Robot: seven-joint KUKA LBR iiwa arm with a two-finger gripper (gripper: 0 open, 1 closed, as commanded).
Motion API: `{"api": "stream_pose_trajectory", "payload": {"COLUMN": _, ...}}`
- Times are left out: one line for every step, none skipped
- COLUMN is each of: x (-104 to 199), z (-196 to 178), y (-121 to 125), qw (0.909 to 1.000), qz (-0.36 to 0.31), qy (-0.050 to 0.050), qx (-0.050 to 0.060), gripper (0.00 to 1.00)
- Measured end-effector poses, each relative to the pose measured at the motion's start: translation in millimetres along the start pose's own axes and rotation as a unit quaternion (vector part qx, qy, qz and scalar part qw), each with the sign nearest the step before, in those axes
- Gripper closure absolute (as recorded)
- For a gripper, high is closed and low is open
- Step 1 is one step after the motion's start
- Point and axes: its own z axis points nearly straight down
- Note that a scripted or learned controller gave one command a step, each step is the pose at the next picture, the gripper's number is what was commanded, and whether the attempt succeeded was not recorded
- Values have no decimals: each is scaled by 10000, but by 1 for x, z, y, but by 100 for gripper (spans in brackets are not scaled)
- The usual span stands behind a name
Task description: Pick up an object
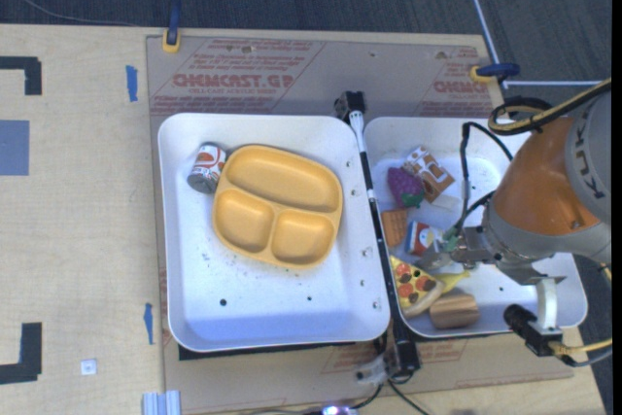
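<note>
Pale wood bench [78, 238] w/ blue tape marks, dark carpet beyond; brown cardboard sheet [292, 78] under both bins, printed "CHEMCAST GP" in red. Left bin [185, 306]: yellow divided tray [277, 206], small can [206, 167] touching its left edge. Right bin [573, 301]: toy pizza slice [413, 282], bread piece [454, 311], purple grapes [403, 182], small printed cartons. Tool [447, 248] low over the right bin's toys; grip state: can't tell.
</note>
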Motion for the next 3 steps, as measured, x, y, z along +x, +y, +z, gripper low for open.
{"api": "stream_pose_trajectory", "payload": {"x": -1, "z": 0, "y": 0, "qw": 10000, "qz": -12, "qy": 14, "qx": 1, "gripper": 0}}
{"api": "stream_pose_trajectory", "payload": {"x": -1, "z": 0, "y": 0, "qw": 10000, "qz": -11, "qy": 15, "qx": -1, "gripper": 0}}
{"api": "stream_pose_trajectory", "payload": {"x": 0, "z": 0, "y": 0, "qw": 10000, "qz": -6, "qy": 4, "qx": -4, "gripper": 0}}
